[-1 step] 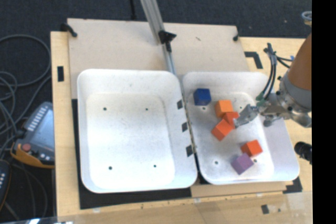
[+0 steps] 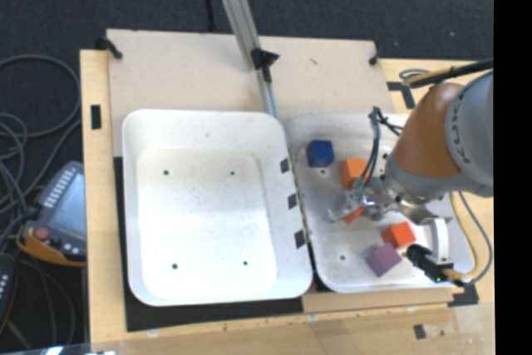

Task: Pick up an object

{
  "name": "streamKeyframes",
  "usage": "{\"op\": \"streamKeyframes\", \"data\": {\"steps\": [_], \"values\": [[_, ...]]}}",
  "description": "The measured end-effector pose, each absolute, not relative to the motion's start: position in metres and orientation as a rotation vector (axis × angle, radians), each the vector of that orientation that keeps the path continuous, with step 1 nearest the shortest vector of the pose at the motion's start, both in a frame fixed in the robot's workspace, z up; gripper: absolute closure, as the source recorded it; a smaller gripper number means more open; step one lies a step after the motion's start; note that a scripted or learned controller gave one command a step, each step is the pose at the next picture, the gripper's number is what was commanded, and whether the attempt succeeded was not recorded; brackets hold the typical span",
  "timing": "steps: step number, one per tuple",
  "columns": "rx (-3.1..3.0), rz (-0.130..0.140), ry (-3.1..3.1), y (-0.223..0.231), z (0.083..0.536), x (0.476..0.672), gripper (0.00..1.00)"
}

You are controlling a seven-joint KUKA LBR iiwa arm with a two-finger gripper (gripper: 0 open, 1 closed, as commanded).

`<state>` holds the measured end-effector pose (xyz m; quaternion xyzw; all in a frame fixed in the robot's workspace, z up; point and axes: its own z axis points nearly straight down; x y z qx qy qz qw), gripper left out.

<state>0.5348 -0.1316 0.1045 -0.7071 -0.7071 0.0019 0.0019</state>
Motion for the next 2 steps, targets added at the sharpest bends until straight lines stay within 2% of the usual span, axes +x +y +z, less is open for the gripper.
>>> {"op": "streamKeyframes", "data": {"steps": [1, 2], "values": [[-2.218, -0.003, -2.229, -0.111, 0.097, 0.584, 0.00], [-2.191, 0.067, -2.164, -0.115, 0.094, 0.624, 0.00]]}}
